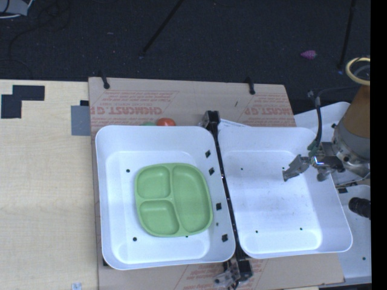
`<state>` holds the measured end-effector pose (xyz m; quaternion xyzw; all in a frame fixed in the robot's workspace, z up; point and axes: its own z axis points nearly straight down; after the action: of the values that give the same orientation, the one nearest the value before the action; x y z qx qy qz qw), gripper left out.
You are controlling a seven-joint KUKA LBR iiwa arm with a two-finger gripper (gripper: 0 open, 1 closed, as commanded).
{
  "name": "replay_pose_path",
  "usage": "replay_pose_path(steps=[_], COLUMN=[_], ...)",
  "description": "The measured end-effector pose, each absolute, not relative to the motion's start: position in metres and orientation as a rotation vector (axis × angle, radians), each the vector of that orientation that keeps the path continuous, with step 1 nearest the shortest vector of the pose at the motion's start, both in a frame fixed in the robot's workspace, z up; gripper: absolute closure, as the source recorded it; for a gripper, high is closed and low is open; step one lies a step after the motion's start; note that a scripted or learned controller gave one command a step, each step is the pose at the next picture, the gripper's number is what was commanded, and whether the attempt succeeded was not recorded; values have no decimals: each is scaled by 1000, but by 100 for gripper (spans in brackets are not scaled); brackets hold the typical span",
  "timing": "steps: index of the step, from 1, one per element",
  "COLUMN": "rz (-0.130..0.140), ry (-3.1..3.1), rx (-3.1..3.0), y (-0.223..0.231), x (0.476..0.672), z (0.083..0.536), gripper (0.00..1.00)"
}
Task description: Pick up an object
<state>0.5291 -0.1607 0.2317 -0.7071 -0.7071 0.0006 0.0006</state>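
Nearest, in the left white plastic bin (115, 162), lies the light-green three-compartment plastic plate (173, 199), flat on the bin floor. Right of that plate, across the black divider clips (221, 186), the grey metal end effector (296, 168) hangs over the right white bin (272, 222); its spread — cannot tell. Beyond the plate, a small orange-red object (165, 122) sits on brown cardboard (181, 104) over the pale wooden tabletop (42, 192).

arm (363, 110) cut off at right — orange object (165, 122) half-hidden behind bin rim (157, 127).

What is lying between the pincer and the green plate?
In the camera view, bare floor of the right bin and the black divider between the bins separate the pincer from the green plate.
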Motion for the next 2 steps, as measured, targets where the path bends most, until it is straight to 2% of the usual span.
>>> replay_pose_path(steps=[2], rz=[6], ry=[-2215], rx=[-2216], y=[-152], x=[512], z=[129], gripper=[0])
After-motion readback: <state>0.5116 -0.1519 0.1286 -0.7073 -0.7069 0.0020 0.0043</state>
